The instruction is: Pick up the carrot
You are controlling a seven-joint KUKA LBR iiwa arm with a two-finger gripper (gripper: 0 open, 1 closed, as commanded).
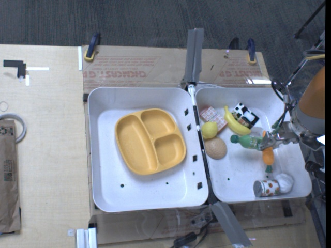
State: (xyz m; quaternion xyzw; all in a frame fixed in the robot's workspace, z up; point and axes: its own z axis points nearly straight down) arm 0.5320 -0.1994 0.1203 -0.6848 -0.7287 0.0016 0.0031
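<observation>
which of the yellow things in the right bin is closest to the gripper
The banana. It curves through the middle of the right bin, toward the gripper, while the lemon sits farther off against the divider beside the left bin.

Yellow divided plate [150, 140], orange carrot [268, 156], yellow banana [235, 123], possibly cow-patterned black-and-white toy [244, 114]

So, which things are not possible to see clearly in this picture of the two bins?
- Gripper: too small and blurred in the camera view to tell open from shut, or whether it touches the carrot.
- Arm: cut off by the right edge.
- Can: label too small to read.
- Paper bag: cut off by the left edge.
</observation>
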